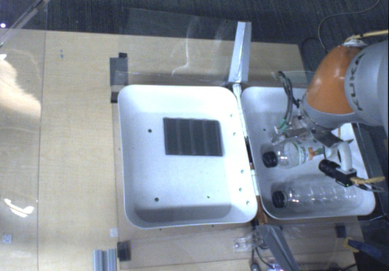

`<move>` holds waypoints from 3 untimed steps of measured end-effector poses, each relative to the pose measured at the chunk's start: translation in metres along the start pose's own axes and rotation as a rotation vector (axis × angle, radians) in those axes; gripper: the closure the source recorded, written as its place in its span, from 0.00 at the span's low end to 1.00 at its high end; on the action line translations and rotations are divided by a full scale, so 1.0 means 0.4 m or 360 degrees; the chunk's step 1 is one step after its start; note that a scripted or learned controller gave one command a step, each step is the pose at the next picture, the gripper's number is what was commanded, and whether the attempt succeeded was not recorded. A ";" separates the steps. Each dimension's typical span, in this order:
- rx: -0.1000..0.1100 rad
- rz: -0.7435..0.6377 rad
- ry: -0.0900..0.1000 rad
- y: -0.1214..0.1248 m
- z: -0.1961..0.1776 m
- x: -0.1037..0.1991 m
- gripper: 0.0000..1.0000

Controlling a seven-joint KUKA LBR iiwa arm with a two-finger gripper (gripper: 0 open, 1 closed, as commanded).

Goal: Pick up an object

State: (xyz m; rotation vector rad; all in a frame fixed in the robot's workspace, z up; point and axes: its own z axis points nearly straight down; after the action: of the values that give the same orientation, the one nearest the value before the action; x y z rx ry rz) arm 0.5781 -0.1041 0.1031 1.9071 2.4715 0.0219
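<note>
I look down at a slant on a pale wooden bench point(61, 172) that bears two shallow white bins side by side. The left bin point(140, 203) has a dark ribbed rectangle point(192, 137) lying flat near its middle. The right bin point(261, 106) holds two clear plastic bottles, both lying on their sides with black caps pointing left. The smaller bottle point(290, 157) sits near the bin's middle; the larger bottle point(319, 197) lies along the near edge, just beside it but apart.

My arm point(358, 84) reaches in from the right — grey, with its orange band above the wrist — and bends down over the right bin. The gripper point(298, 135) hangs directly over the smaller bottle, close to or touching its upper side. Cables and metal parts crowd the wrist, and I cannot tell whether the gripper is released or clenched — nor whether the bottle sits within it.
</note>
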 end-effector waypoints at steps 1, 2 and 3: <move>0.0001 0.0000 0.0000 0.000 0.000 0.000 0.00; 0.0001 0.0000 0.0000 0.000 0.000 0.000 0.00; 0.0018 -0.0140 0.0006 0.090 0.038 0.002 0.00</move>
State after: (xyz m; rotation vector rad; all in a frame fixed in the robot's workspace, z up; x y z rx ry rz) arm 0.6131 -0.0943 0.0888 1.8024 2.5607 0.0100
